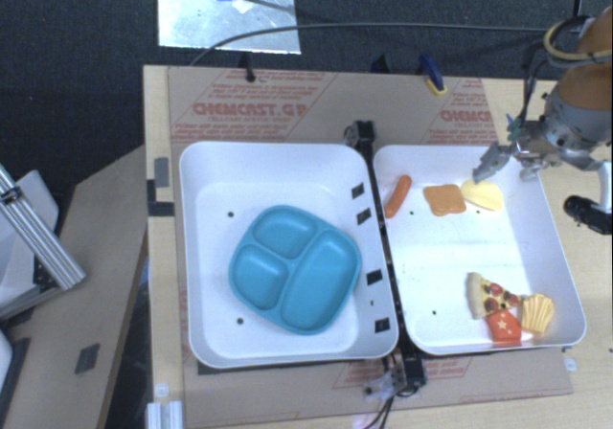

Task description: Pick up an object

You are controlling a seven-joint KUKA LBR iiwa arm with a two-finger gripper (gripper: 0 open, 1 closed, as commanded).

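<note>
The gripper (pixel 490 167) is seen low over the right bin (pixel 551 226), its fingers spread apart. The pale yellow toy food piece (pixel 484 195) is found just beneath the fingertips, beside an orange slice (pixel 444 199).

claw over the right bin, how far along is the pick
Done: the claw has reached the right bin and sits at its far edge, right by the yellow piece. In hand: nothing visibly lifted; whether it grips that piece cannot be told. Left: the grasp and lift. The sausage, orange slice and pizza lie flat in the bin.
</note>
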